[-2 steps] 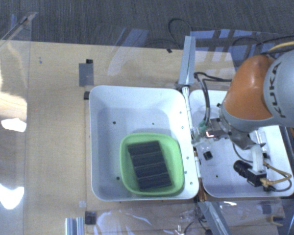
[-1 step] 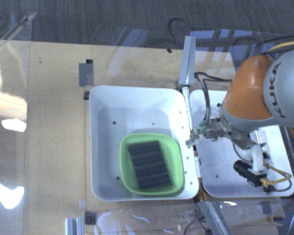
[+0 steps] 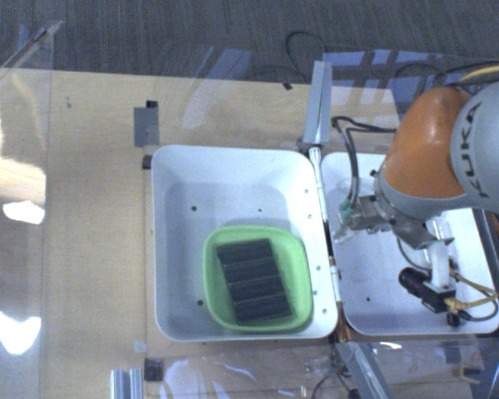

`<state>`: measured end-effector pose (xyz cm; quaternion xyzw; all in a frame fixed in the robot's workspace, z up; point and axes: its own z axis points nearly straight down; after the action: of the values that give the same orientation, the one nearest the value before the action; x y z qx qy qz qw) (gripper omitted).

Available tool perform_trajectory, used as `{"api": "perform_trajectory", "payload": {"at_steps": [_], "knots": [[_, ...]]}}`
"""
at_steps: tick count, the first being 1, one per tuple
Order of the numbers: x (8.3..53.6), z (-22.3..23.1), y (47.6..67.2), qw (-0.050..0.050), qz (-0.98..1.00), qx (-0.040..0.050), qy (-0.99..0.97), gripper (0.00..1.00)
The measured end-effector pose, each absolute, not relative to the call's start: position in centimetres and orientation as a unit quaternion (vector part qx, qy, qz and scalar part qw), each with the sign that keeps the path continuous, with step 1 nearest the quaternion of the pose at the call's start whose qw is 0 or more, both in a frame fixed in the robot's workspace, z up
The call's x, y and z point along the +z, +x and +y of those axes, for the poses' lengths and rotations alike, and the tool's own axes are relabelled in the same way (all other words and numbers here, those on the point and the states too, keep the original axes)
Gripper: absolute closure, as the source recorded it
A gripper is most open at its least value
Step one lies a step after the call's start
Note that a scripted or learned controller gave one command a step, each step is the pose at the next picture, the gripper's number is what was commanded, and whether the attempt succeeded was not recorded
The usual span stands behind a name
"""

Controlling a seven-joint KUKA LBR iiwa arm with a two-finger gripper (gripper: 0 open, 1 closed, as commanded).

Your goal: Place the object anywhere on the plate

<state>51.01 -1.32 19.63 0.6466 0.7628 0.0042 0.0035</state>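
Note:
A light green plate (image 3: pixel 213 260) with a raised rim lies in the front part of the left bin (image 3: pixel 183 181). On it rests a dark grey ridged rectangular block (image 3: pixel 253 281), lying flat and slightly turned. My gripper (image 3: pixel 355 218) hangs over the left side of the right bin (image 3: pixel 362 298), close to the wall between the bins. The grey arm and its orange band (image 3: pixel 428 152) cover most of it from above. The gripper is well apart from the plate and the block.
A metal divider post (image 3: pixel 318 106) stands behind the gap between the bins. Black cables (image 3: pixel 362 127) run behind the right bin. A black cylindrical fitting with a yellow cable (image 3: pixel 424 289) hangs off the arm over the right bin. Wooden bench lies to the left.

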Motion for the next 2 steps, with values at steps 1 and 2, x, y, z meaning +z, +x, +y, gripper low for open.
{"api": "perform_trajectory", "payload": {"at_steps": [1,2], "knots": [[18.4,1.7,48.8,0.001,0.819,0.0015,0.574,1.00],[18.5,7.7,48.8,0.002,0.863,0.0022,0.506,1.00]]}}
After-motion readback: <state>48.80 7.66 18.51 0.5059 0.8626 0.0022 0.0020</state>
